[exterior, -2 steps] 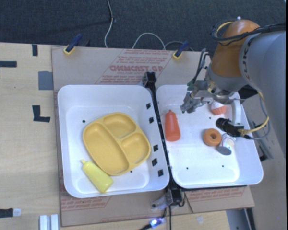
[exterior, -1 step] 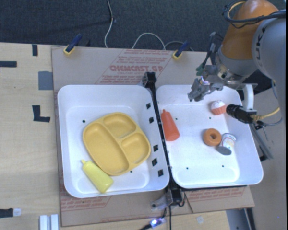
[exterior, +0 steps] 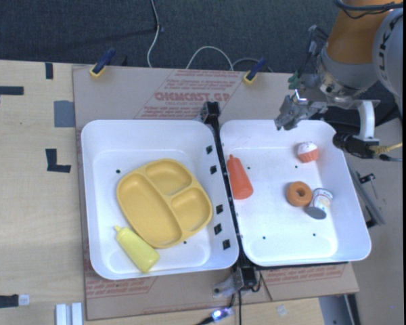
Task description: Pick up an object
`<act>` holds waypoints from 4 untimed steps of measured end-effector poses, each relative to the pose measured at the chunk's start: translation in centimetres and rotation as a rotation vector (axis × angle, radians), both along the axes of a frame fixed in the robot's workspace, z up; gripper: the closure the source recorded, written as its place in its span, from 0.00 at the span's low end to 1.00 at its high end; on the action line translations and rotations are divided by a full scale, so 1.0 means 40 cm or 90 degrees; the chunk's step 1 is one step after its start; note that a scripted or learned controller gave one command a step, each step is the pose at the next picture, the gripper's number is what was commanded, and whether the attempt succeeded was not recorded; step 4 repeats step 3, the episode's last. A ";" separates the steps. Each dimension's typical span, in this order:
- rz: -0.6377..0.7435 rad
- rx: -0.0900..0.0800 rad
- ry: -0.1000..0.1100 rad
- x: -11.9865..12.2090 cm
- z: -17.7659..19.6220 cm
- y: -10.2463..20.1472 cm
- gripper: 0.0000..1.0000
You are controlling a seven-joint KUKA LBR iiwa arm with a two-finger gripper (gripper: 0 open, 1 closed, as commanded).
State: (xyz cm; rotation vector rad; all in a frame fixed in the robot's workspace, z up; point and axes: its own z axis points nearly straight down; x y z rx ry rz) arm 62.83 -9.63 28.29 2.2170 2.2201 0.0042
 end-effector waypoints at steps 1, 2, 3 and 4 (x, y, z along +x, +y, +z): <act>0.003 0.002 0.004 -0.003 -0.012 0.152 1.00; 0.003 0.001 0.004 -0.018 -0.016 0.276 1.00; 0.003 0.001 0.006 -0.037 -0.077 0.408 1.00; 0.003 0.001 0.006 -0.037 -0.077 0.408 1.00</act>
